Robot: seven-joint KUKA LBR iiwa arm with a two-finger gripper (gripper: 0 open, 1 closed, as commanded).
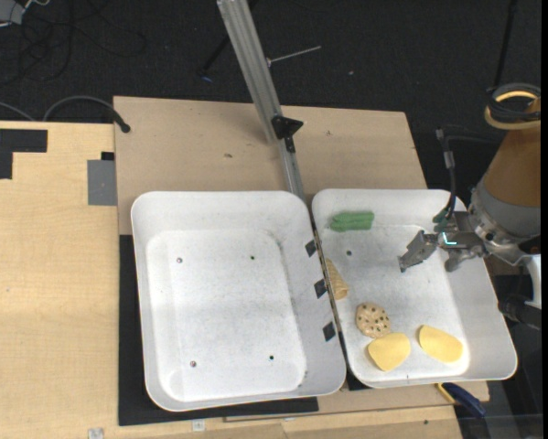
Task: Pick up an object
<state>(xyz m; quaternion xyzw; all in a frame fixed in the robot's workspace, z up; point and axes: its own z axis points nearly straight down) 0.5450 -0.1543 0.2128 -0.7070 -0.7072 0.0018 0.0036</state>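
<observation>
The right bin [411,204] holds a green block [351,220] near its far left corner, a speckled cookie [372,318], two yellow pieces [389,351] [440,343] near the front, and a tan item [336,282] against the left wall. My gripper [433,255] hangs over the right part of this bin, fingers spread apart and pointing down-left, with nothing between them. It stands well right of the green block and above the cookie in the view.
The left bin [164,218] lies beside the right one. A metal rail [255,71] slants from the back toward the wall between the bins. Black clips [321,287] sit along the shared edge. The arm's orange band [516,167] is at the right.
</observation>
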